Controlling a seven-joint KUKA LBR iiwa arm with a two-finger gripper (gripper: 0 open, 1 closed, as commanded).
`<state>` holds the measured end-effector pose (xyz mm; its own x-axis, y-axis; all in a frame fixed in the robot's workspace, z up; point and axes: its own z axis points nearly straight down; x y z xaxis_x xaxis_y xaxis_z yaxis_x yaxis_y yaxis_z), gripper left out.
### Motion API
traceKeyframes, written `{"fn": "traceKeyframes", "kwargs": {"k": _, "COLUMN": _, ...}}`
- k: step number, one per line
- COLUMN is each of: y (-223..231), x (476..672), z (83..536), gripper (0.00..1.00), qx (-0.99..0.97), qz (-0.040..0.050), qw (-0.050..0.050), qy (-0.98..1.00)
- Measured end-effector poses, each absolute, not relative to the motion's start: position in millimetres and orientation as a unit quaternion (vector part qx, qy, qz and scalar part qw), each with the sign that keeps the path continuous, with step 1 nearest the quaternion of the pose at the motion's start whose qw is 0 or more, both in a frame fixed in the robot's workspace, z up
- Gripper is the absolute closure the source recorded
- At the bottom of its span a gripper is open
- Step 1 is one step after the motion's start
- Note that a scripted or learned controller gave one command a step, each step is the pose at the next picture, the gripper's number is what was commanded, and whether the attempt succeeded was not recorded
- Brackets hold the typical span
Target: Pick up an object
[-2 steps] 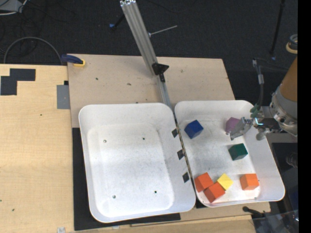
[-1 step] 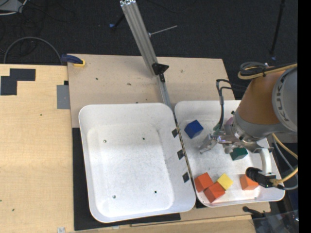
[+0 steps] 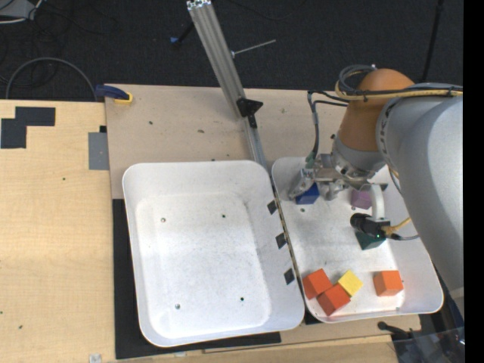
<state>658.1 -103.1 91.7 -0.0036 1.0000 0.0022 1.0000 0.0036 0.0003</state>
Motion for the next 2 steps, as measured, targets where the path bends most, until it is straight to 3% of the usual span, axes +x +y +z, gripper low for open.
{"fn": "traceKeyframes", "kwargs": {"k": 1, "y": -103, "x": 656.7, "z": 103, "gripper": 1.00, "qx": -0.703, "qz": 0.0002, "qw": -0.001, "qy": -0.712}}
{"fn": "traceKeyframes", "kwargs": {"k": 2, "y": 0, "x": 663.9, "z": 195, "gripper": 1.00, "qx": -0.704, "qz": -0.0031, "qw": 0.000, "qy": -0.710}}
